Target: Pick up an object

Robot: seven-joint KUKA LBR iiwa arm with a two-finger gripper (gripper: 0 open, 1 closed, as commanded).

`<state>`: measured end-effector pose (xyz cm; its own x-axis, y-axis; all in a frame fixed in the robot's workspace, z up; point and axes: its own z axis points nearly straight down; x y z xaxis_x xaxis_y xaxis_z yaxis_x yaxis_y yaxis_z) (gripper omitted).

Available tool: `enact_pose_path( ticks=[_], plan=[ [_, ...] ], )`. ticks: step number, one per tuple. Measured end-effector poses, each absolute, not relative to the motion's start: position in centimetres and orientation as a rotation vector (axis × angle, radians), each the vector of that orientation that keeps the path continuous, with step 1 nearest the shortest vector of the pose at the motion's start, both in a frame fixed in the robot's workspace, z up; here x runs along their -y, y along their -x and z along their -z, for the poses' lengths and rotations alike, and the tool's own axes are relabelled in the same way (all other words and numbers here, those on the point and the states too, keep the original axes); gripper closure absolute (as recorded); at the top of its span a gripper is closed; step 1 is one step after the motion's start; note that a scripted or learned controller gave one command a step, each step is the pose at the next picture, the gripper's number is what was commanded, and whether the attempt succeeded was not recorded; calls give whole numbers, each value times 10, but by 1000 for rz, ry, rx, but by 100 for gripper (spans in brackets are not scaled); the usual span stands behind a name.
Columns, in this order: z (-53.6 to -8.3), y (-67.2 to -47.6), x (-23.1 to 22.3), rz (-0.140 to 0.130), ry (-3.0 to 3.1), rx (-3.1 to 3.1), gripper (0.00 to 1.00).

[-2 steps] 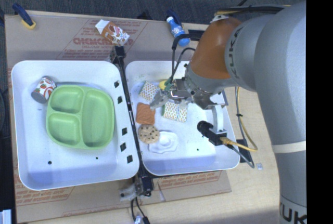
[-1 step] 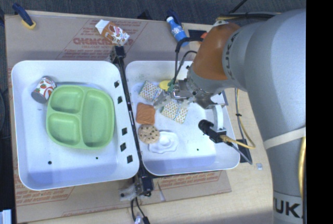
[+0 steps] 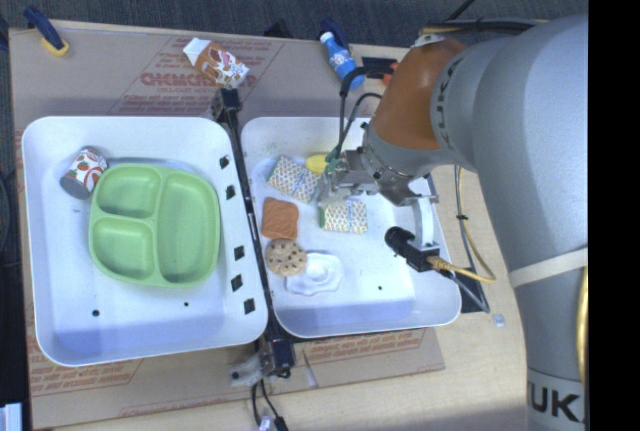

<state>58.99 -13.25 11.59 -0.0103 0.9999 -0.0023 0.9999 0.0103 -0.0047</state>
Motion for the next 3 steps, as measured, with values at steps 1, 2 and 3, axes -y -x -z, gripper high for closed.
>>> enact_pose_path(
  ticks=[1, 2, 3],
  plan=[
    [-217, -514, 69, -1, 2211, 2231, 100],
    [-218, -476, 100, -5, 2212, 2228, 100],
    [-217, -476, 99, -4, 2212, 2228, 0]
  ],
)
